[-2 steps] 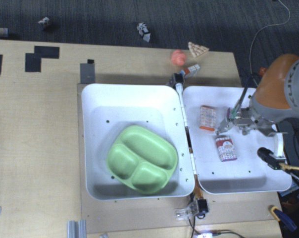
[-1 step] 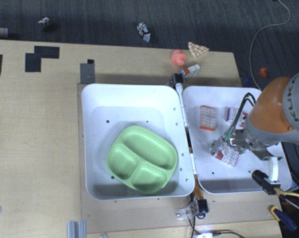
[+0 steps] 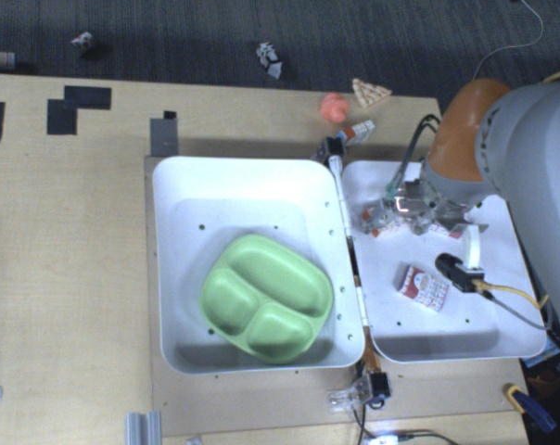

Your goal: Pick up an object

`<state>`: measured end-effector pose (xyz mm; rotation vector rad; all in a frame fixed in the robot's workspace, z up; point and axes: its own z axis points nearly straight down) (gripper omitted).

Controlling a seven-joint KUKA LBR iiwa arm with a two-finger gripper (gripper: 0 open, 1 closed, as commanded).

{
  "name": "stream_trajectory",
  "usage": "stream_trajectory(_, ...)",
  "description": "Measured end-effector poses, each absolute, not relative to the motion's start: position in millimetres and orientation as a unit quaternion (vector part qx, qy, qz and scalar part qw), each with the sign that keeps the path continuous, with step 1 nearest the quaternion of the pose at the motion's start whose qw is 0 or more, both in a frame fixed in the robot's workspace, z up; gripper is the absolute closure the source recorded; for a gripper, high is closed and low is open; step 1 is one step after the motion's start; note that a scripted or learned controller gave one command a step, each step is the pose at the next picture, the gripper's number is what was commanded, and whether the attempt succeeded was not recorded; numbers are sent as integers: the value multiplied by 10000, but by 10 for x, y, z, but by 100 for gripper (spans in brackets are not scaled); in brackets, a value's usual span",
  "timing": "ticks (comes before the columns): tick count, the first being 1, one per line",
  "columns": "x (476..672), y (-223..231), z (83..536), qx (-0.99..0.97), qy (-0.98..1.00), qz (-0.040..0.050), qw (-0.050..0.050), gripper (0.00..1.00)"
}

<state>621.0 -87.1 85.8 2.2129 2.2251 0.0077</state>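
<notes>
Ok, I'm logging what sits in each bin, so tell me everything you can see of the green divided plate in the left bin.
The light green divided plate looks like smooth moulded plastic, rounded in outline, with three recessed compartments split by raised ridges: one long one along the upper side and two smaller ones below. It lies face up, turned at a slant, on the floor of the left white bin, towards the bin's lower right part. Its compartments hold nothing. It touches only the bin.

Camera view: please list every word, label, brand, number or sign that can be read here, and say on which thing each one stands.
No text in this view can be read.
Small red and white printed packet in the right white bin: it carries print, but too blurred to read.
Green divided plastic plate in the left white bin: no lettering seen.
Black patches on the wooden bench: plain shapes, no lettering.
</notes>
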Motion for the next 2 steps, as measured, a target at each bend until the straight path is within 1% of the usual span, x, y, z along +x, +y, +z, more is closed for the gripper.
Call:
stream_trajectory(1, 6232, -873, 986, 7033, 7108, 42, 46, 100)
stream_trajectory(2, 6468, -1659, 1370, 7061, 7081, 13, 29, 100)
